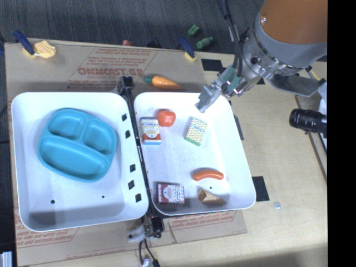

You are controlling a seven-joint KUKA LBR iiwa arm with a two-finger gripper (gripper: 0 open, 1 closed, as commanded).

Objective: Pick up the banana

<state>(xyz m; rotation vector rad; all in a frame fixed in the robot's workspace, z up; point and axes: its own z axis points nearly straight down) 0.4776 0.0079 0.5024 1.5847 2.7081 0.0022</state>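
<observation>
Locate cardboard sheet (pixel 100 60) beneath both bins; read red print at 12 o'clock, roughly "CHEMCAST GP". Note left bin (pixel 22 166) holding blue divided tray (pixel 78 143). Note right bin (pixel 236 166) holding red fruit (pixel 166 117), small carton (pixel 150 130), yellow-green box (pixel 196 131), sausage (pixel 208 175) and dark box (pixel 169 193); labels too small to read. Observe arm (pixel 289 21) entering from 2 o'clock. Find gripper (pixel 208 99) over the right bin's 12 o'clock rim; opening state cannot be told. Find banana (pixel 45 50), apparently the pale yellow item at 10 o'clock on cardboard, outside the bins, well apart from the gripper.
</observation>
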